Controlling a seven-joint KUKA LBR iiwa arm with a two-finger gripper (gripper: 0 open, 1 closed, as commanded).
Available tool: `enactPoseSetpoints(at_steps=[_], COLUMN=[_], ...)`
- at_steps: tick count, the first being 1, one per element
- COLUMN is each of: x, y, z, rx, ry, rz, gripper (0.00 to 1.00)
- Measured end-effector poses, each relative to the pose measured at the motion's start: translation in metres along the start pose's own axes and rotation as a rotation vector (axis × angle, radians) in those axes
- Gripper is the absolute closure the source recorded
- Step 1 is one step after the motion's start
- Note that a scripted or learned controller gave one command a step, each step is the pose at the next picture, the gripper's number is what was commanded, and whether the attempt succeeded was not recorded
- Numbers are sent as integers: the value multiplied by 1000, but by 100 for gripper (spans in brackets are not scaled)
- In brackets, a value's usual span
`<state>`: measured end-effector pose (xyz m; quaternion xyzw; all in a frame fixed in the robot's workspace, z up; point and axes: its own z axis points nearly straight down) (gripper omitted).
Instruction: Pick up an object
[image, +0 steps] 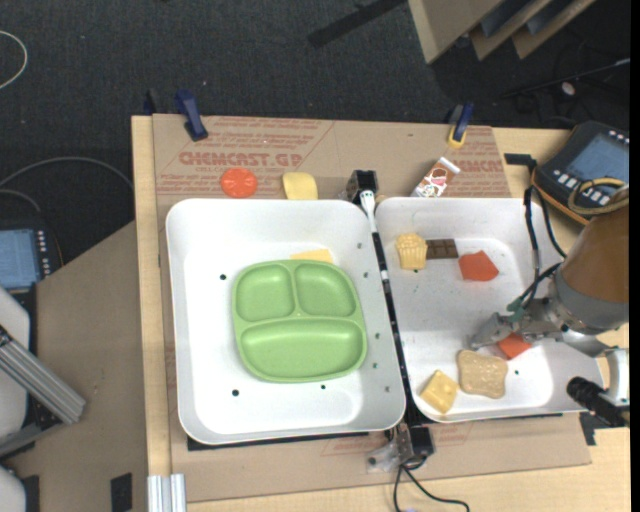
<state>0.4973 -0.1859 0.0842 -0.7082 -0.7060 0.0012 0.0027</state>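
One hand (505, 330), fingers' state untellable, hovers low by the small red piece (514, 348) in the right bin (440, 300); next, closing and lifting.

Grey arm with orange band (610, 262) reached in from the right, wrist bent low, pincer (505, 332) pointed left and downward, its metal linkage splayed.
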Motion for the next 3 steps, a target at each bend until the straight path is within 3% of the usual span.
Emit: enactPoseSetpoints(at_steps=[1,2,3], x=[0,64,121], y=[3,37,46], z=[-11,-169,-140], rx=[-8,-26,-1], ry=[-3,-4,1], rz=[-1,-13,-10], gripper=[100,100,100])
